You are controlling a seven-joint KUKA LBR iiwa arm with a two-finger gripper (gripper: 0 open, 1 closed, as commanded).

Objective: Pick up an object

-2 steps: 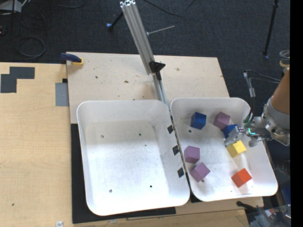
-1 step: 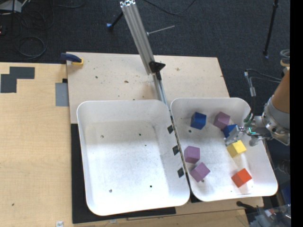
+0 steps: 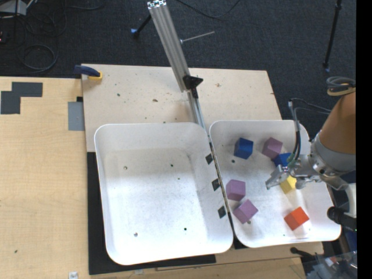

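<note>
Two-finger metal gripper (image 3: 283, 181) is low in the right white bin (image 3: 256, 240), fingers straddling a small yellow cube (image 3: 288, 184); grip closure unclear, likely mid-grasp. A blue cube (image 3: 283, 159) sits just behind the yellow one, an orange-red cube (image 3: 297, 218) nearer the camera, purple blocks (image 3: 235, 189) to its left.

arm (image 3: 340, 138): grey with orange band | wrist: silver metal | thin black cable looped above

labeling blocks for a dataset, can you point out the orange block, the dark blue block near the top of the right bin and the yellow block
orange block (image 3: 297, 218), camera view, top face
dark blue block (image 3: 243, 148), camera view, front face
yellow block (image 3: 288, 184), camera view, visible upper side by the hand
</note>
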